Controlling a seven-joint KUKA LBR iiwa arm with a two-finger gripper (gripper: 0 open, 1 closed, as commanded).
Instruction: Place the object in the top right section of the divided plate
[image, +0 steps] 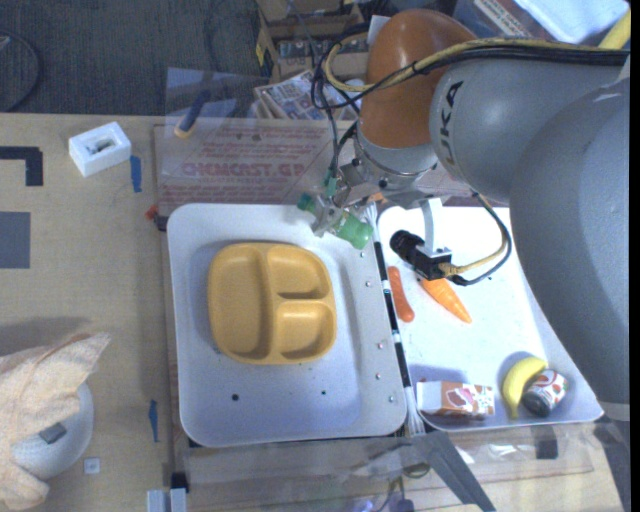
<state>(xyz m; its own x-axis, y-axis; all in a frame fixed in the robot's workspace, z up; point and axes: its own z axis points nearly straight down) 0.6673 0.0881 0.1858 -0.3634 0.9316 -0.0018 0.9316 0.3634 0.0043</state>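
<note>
One readable label, "CHOMCAST", marks the clear sheet (245, 165).

Wooden surface (90, 260) with two white bins

The left bin (190, 300) and right bin (520, 320) sit touching side by side; a small white box (99, 148) lies near the far left, a crumpled cloth (45, 375) at the near-left edge.

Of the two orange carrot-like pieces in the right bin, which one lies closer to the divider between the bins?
The slimmer, redder carrot, right beside the divider; the paler carrot lies farther right.
</note>
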